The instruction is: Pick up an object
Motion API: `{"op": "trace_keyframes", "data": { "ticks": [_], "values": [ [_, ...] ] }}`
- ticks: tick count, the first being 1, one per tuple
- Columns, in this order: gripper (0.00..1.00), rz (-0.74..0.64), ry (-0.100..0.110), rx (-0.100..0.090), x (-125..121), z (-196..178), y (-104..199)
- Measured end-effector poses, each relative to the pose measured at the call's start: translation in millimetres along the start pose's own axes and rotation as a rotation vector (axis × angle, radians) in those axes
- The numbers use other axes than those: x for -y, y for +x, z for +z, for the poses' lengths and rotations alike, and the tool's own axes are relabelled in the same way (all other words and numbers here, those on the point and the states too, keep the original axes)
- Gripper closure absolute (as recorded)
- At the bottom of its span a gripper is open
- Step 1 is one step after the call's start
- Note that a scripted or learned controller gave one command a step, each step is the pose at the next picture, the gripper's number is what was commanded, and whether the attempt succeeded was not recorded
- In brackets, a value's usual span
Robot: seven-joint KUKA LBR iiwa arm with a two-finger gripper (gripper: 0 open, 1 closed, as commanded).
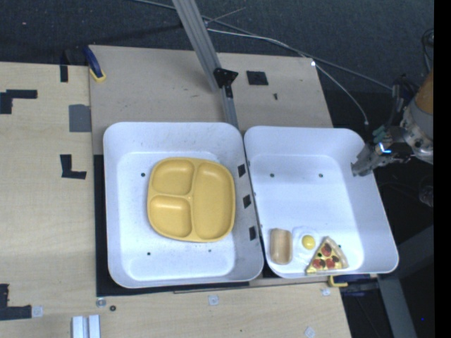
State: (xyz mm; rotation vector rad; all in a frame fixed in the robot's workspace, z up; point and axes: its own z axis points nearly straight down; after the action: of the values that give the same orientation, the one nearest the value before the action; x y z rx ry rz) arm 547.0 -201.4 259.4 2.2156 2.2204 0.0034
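Note:
In the right bin (317,143), three small toy foods lie along the near edge: a tan bread roll (280,246), a fried egg (307,242) and a pizza slice (328,256). The left bin (120,189) holds a yellow divided plate (191,199). My gripper (366,163) hangs at the right bin's far right rim, well away from the toys. I see nothing in it.
A grey metal pole (201,37) slants across the bench behind the bins. A blue and yellow clamp (94,63) sits at the bench's far left corner. Black clips (246,201) mark the seam between the bins. Cables run over the dark floor at the back.

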Motion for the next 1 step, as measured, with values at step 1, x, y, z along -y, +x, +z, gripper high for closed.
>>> {"op": "trace_keyframes", "data": {
  "ticks": [1],
  "values": [
    [1.00,-0.003,0.006,-0.003,-4.7,13.5,50.0]
  ]
}}
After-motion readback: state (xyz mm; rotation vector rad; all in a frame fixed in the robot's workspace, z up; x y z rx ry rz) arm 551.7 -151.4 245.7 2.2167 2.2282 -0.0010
